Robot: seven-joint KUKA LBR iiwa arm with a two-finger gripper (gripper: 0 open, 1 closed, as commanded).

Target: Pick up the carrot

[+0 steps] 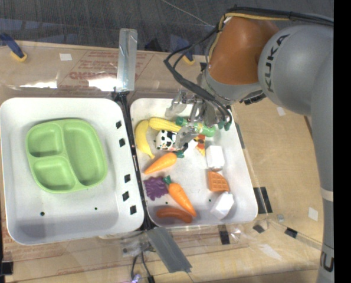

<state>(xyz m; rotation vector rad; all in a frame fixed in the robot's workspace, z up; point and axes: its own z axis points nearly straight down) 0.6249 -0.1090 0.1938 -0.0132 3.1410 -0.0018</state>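
1. Nearest you, a sausage [174, 214] lies at the right bin [241, 184] front edge.
2. Your carrot [160, 163] lies mid-bin, beside the banana [141, 139].
3. Gripper [184, 139] hovers just above the carrot's tip, seemingly lining up; its grip I cannot tell.

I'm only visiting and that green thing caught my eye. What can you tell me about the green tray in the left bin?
The green tray is a light green, plastic-looking dish with rounded corners, moulded into three hollows: two smaller ones on its left side, one above the other, and one long one down its right. It lies flat and right way up, turned a little askew, on the floor of the left white bin, toward that bin's upper half. All three hollows show bare green. It sits well apart from the gripper over the other bin.
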